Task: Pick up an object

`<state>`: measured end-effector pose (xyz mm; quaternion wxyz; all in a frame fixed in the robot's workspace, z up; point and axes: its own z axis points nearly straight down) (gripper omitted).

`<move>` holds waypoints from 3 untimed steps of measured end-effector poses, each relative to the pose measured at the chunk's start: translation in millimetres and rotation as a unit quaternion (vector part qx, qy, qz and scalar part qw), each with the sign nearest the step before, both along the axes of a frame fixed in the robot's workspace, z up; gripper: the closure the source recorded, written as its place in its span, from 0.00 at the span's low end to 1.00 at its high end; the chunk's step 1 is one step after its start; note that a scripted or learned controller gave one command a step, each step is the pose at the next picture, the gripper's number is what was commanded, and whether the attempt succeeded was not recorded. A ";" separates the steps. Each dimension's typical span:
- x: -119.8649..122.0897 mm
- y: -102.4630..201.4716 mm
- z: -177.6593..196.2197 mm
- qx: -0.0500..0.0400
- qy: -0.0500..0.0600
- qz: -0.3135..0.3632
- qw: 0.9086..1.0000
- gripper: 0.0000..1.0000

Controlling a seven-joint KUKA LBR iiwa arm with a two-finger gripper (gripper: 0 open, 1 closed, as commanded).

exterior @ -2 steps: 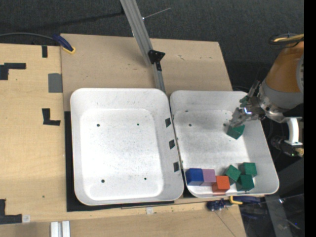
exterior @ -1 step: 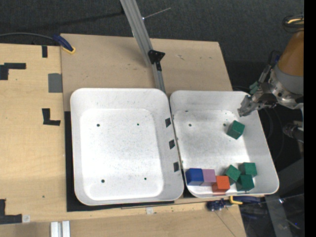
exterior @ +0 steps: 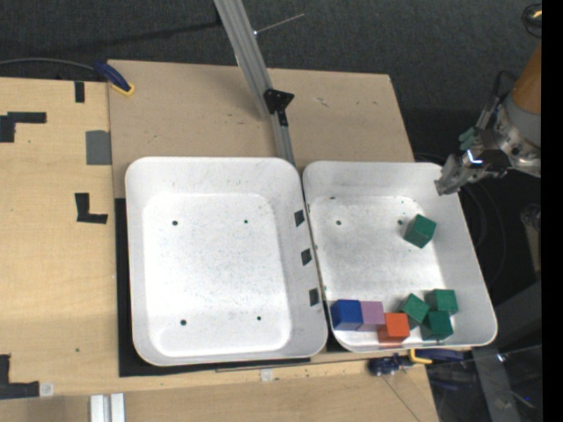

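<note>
Two white bins sit side by side on the wooden bench (exterior: 220,104): the left bin (exterior: 141,236) and the right bin (exterior: 457,236), their inner rims touching down the middle. The gripper (exterior: 450,179) hangs at the far right corner of the right bin, above its rim; whether its fingers are apart or together I cannot tell, and nothing shows between them.

Seven blocks lie in the right bin: four green, one blue, one purple, one orange. The lone green block (exterior: 420,231) is the nearest to the gripper, just below it and a little inward, apart from every wall, with bare floor on all its sides. The other six crowd the near edge, well away from the gripper: the blue block (exterior: 347,314) furthest off toward the left bin, the purple block (exterior: 372,313) touching it, the orange block (exterior: 396,326) next, then three green blocks (exterior: 437,324) bunched in the near right corner, close against the rim and each other.

Between the gripper and that cluster the bin floor lies open save for the lone green block; a slanted metal rail (exterior: 251,51) stands well off beyond the bins.
</note>
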<state>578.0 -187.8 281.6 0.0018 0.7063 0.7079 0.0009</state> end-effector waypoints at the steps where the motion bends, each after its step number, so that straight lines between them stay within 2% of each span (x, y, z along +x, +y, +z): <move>1: -5.2 60.8 -2.2 0.001 0.002 0.002 1.000 1.00; 2: -18.2 112.6 -12.8 0.001 0.003 0.002 1.000 1.00; 3: -14.7 168.0 -32.7 0.001 0.004 0.002 1.000 1.00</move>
